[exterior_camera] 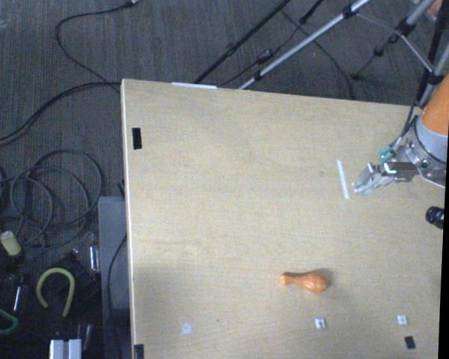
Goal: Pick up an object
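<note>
The claw [365, 182] looks open and holds nothing. Next it must reach down to the orange toy [306, 281].

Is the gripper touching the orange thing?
No, the gripper sits up near the right edge, well apart from the orange thing lying lower on the wooden bench.
</note>
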`<state>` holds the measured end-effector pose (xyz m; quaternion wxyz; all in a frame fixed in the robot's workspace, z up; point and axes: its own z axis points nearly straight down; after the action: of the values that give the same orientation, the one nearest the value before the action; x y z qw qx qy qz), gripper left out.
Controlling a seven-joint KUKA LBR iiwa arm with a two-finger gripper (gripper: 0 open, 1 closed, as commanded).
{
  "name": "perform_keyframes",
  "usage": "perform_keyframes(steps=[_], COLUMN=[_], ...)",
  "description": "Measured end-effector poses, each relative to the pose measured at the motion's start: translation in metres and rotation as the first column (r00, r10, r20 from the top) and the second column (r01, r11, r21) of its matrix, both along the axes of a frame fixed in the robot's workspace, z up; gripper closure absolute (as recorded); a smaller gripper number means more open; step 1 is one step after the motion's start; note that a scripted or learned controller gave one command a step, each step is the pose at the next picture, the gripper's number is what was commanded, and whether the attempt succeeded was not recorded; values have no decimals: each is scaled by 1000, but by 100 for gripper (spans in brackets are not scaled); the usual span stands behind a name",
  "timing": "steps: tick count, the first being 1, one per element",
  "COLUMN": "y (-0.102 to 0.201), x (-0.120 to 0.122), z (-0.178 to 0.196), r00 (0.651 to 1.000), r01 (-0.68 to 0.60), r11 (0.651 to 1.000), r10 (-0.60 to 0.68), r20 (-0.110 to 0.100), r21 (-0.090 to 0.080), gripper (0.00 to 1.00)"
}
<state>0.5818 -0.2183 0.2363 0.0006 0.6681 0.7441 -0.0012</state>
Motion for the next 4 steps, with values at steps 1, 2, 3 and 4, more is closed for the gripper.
perform_keyframes(steps=[1, 2, 3, 4], y=[108, 88, 20, 90], x=[-9, 8, -30, -17], z=[-74, -20, -18, -28], r00=[975, 1000, 990, 996], r01=[-223, -20, -138, 94], r11=[975, 1000, 990, 996], r10=[223, 20, 138, -94], r20=[-2, -1, -1, -2], r21=[6, 3, 0, 4], gripper=[100, 100, 100, 100])
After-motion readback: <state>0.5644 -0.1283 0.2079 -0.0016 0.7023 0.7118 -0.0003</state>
